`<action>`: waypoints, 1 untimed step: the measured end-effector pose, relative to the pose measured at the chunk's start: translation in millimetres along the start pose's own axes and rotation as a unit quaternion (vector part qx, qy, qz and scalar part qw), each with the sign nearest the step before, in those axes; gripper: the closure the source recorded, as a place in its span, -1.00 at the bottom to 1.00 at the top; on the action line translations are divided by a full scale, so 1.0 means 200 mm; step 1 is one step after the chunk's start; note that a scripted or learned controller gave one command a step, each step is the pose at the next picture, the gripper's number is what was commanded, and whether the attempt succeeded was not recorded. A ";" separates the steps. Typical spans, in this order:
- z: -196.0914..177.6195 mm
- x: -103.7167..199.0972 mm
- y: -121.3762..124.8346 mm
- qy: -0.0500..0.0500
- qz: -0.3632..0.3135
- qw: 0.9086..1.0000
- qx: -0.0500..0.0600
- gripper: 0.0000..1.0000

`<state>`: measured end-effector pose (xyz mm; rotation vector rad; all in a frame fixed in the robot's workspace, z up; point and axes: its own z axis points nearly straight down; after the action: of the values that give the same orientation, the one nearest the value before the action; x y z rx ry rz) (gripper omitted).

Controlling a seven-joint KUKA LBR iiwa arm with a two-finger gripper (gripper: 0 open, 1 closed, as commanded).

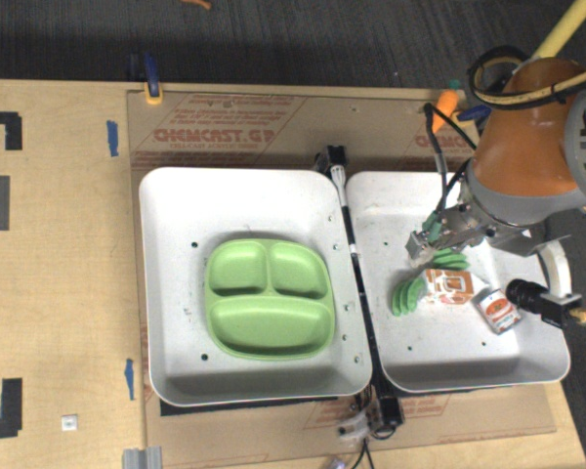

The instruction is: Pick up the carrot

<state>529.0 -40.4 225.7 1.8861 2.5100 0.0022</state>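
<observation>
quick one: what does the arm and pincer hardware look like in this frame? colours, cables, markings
One arm: a bulbous orange band above a grey wrist section. Black cables loop over the top of the orange part, and a pale yellow tube runs off toward the upper right. The pincer is small, metallic grey, with green touches near its tip. I can't read any markings.

Bench [59, 291] bears left bin [171, 291], right bin [391, 198], touching.

Red lettering on the cardboard sheet [215, 125] above the bins, upper centre; too blurred to read.
</observation>
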 end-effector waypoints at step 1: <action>0.07 -0.32 -0.17 0.000 -0.047 0.999 0.001 1.00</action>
<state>513.3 -110.9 210.9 1.7669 2.5982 -0.0005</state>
